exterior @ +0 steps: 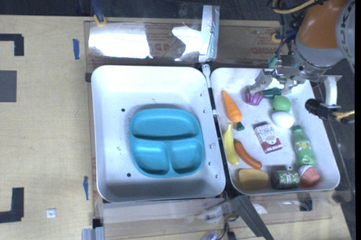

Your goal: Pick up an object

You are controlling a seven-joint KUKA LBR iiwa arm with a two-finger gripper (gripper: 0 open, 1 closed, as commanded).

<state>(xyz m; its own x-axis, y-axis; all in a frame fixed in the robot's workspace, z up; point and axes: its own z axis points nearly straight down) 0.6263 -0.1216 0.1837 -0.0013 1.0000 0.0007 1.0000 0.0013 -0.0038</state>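
My gripper (276, 84) hangs over the back of the right bin (330, 161), its two fingers spread apart and open. Just below the fingertips lie a small teal item (271, 92), a purple toy (253, 98) and a green round toy (281, 103). A white egg (283, 119) sits right in front of the green one. Nothing shows between the fingers. Further into the bin are an orange carrot (231, 107), a yellow banana (228, 143), an orange sausage (248, 155) and a red and white packet (268, 137).
Along the right bin's front lie a green bottle (303, 145), a dark can (286, 178), a yellow bread piece (252, 178) and a red fruit (310, 175). The left bin (107, 120) holds a blue divided tray (166, 140). A clear panel (146, 41) stands behind the bins.
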